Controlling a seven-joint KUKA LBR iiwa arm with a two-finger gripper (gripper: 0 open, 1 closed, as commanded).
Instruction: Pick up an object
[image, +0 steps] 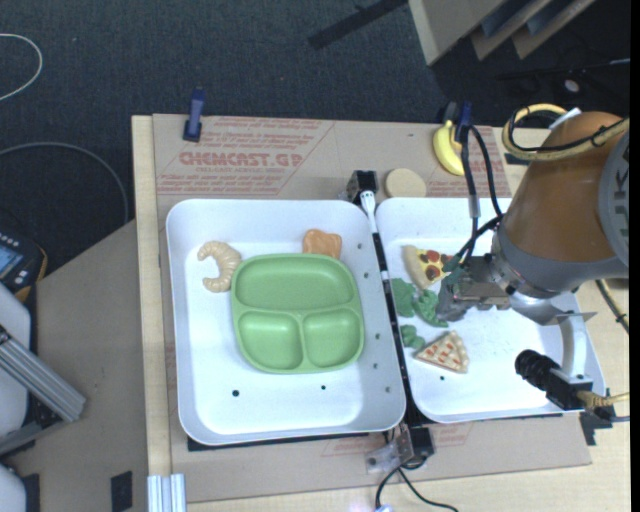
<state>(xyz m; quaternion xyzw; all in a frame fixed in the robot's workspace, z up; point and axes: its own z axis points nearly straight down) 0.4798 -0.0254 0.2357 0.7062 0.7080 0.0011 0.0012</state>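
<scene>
Pizza slice (443, 353) lies in right bin (500, 400) just below gripper (452, 300), which sits over green toy (415, 302), grip state unclear, so it could snag wrong item or close w/ nothing

Overhead light even, moderately bright. White bins (190, 300) near overexposed, surface detail washed out, faint bluish cast along rims. Green tray (297, 310) shows soft diffuse sheen, no hard glare. Shadows short and soft: thin dark line under left bin's front edge, weak shade beneath arm (560, 210) on right bin. Carpet (80, 70) around worktop (250, 150) dark, low in detail. Overall sharpness modest, compression softness on small food pieces. Arm's orange band slightly blurred. Slight perspective slant, no marked edge distortion.
</scene>
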